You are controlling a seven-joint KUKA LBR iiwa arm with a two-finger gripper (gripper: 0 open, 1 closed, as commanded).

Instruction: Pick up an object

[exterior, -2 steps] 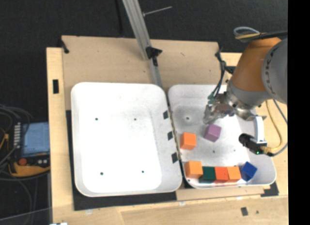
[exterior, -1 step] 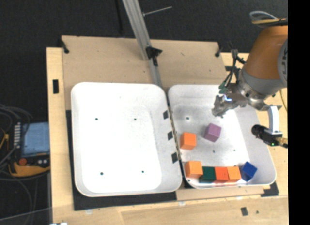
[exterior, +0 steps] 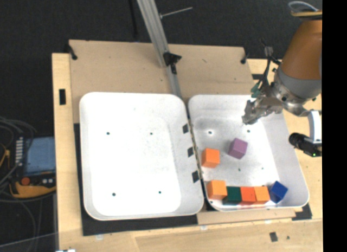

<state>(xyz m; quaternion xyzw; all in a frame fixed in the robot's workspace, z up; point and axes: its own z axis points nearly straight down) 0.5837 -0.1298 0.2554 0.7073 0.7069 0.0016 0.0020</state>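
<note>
The right bin [exterior: 282, 137] holds several blocks. A purple block [exterior: 237, 148] lies near its middle, with an orange block [exterior: 211, 157] to its left. Along the front wall runs a row: orange [exterior: 217, 188], green [exterior: 233, 194], orange-red [exterior: 248, 194], orange [exterior: 262, 193] and blue [exterior: 278, 191]. My gripper [exterior: 250, 116] hangs over the bin's back part, up and right of the purple block and apart from it. Nothing shows between its fingers.
The left bin [exterior: 92, 153] sits beside the right one, split by a divider with black clips [exterior: 191, 150]. A metal pole [exterior: 154, 23] slants up from the back. Cables and a blue box [exterior: 40, 156] lie off the bench at left.
</note>
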